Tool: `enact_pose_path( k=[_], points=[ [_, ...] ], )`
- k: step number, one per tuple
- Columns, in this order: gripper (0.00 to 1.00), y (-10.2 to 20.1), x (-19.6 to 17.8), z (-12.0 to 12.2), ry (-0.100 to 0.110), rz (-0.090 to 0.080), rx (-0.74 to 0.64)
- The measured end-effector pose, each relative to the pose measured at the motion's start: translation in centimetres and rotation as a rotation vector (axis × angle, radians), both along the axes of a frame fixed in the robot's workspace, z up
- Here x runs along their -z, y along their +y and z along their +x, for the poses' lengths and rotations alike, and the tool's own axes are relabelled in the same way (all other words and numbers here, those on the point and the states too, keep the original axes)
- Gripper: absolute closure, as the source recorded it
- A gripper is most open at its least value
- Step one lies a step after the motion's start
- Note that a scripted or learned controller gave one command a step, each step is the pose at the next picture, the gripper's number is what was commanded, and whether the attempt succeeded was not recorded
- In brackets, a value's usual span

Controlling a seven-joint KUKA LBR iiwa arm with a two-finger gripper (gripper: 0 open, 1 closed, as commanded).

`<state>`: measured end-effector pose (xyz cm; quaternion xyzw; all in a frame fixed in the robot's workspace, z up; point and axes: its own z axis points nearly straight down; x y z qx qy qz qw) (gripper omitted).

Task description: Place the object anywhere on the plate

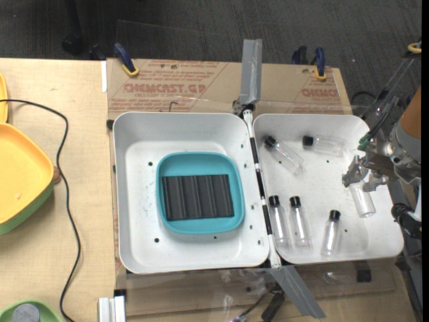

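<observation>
Fingers (351, 177) of the two-finger gripper (362, 181) are clamping the capped end of a clear glass vial (365, 205), which is hanging over the right white bin (382, 245), well apart from the teal ribbed plate (194, 161). Judging it light, stiff, slippery, breakable; gripping near the cap seems safest.
</observation>
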<state>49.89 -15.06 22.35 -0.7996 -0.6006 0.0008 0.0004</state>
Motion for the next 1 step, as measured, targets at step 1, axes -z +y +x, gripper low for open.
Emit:
enact_pose_path(
  k=[1],
  points=[
    [0.0,-0.01,0.0,0.0,0.0,0.0,0.0]
  ],
)
